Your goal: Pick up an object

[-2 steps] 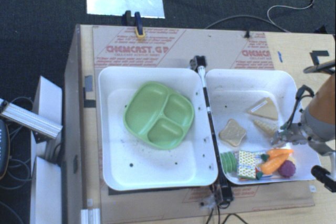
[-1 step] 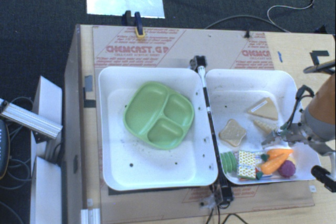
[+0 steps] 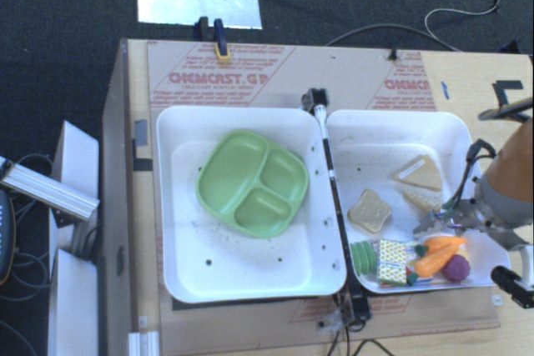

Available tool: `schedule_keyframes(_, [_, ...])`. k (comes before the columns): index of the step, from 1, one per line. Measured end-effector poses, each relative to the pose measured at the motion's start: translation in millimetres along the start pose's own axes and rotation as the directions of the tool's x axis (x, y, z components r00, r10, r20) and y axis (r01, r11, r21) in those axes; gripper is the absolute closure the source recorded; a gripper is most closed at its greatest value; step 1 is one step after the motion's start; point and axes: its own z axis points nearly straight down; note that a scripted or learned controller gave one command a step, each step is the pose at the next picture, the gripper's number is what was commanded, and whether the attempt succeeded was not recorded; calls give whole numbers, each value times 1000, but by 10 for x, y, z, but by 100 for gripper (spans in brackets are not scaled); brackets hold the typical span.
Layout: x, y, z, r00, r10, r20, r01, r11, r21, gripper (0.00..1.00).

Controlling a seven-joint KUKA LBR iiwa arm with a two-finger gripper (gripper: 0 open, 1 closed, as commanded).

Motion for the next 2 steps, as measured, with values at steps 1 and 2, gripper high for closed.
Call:
schedule_keyframes(1, [-3,12,-109,1000,-1,1,1,1000,-4,100])
schedule_keyframes(2, [-2,11,-108,1000,0,1,0,1000,-4,0])
